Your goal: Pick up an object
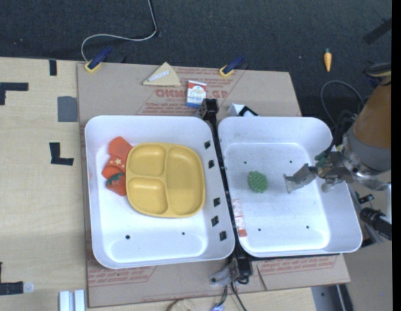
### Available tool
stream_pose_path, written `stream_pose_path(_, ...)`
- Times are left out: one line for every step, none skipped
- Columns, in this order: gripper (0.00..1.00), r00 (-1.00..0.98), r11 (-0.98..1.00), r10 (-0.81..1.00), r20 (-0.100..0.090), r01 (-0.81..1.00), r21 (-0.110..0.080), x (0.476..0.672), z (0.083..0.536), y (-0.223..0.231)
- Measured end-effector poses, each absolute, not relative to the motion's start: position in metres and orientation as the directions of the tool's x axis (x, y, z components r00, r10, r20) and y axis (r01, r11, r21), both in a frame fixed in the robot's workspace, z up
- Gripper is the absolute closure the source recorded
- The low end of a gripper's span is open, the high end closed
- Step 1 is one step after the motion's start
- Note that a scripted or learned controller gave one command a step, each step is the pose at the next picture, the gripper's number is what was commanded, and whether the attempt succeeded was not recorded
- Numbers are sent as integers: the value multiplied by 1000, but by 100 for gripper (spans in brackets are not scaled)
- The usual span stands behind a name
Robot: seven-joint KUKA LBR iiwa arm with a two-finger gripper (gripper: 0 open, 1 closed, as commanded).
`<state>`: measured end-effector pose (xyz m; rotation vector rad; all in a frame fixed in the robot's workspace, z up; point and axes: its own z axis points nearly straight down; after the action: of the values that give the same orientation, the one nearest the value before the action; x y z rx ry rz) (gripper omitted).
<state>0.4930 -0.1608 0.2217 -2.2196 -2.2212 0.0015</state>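
Item: green knobbly object (pixel 257 181), small and rounded, possibly a toy vegetable. You find it right of centre in the frame, on the floor of the right white bin (pixel 278 235), toward that bin's left half and apart from every wall. Nothing else lies near it.

Item: gripper (pixel 295 181), at the right of the frame, on the grey arm (pixel 372 131) with its orange band. Its tip sits over the right bin's floor, level with the green object and just to its right. A short gap of bare bin floor separates the two; they do not touch. Whether the tool is spread or closed you cannot tell from this slant. Nothing is visibly held.

Relation to note: the green object lies left of the gripper along a nearly horizontal line across the frame. The object is roughly round, so you have no long axis to align with. By my judgement, the coming move calls for a short leftward travel and a descent, little more.

Item: left white bin (pixel 100 173), left of centre. It holds a yellow divided plate (pixel 166 179), with an orange-red toy (pixel 116 164) tucked at the plate's left edge. Both sit well apart from the gripper, across the divider between bins.

Item: small red-and-white carton (pixel 196 94) and a tan wedge (pixel 163 75), on the cardboard above the bins, upper centre of the frame.
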Motion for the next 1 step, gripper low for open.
stream_pose_path(0, -2, 2, 1000, 1, 1000, -4, 552, 96, -125)
